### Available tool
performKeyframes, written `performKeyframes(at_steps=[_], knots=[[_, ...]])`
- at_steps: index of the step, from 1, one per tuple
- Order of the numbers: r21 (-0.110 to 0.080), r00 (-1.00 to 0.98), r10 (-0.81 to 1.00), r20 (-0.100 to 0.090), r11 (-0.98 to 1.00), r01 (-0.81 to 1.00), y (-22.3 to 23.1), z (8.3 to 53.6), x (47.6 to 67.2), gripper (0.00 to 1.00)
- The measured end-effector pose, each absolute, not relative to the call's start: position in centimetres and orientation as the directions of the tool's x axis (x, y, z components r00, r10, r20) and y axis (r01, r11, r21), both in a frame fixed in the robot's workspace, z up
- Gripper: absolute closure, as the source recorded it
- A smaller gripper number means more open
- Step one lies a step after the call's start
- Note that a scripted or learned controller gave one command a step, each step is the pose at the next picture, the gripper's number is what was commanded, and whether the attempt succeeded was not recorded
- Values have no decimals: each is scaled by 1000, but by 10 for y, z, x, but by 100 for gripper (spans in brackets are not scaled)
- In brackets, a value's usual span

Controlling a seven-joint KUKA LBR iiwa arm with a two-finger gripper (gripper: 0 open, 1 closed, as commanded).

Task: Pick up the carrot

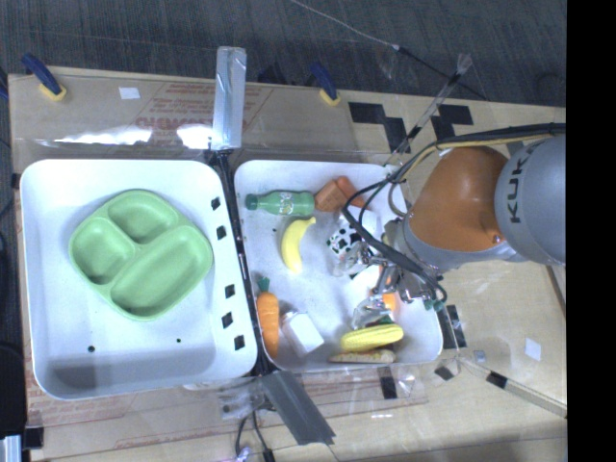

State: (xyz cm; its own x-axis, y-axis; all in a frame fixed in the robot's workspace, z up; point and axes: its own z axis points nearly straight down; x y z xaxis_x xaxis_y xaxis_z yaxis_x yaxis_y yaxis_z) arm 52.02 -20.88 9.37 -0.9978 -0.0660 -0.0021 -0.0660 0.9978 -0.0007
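Note:
The carrot [269,321], orange with a small green top, lies along the left wall of the right bin [289,173], near its front left corner. It points toward the front edge. My gripper [373,295] hangs over the right half of that bin, well to the right of the carrot and apart from it. Cables and the wrist hide much of the gripper. A small orange piece [390,303] shows right beside it, and I cannot tell what it is.
The right bin also holds a green bottle [281,202], a banana [295,243], a brown-orange item [334,193], a black-and-white toy [339,242], a white block [306,333] touching the carrot, and a yellow item [373,336]. A green divided plate [142,251] sits in the left bin [58,364].

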Motion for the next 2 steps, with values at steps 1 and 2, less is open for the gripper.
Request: performKeyframes(at_steps=[1, 2], knots=[[-1, -997, -73, -4, 997, -73, -207, 104, 522, 100], [-1, -997, -74, -4, 997, -74, -207, 104, 522, 0]])
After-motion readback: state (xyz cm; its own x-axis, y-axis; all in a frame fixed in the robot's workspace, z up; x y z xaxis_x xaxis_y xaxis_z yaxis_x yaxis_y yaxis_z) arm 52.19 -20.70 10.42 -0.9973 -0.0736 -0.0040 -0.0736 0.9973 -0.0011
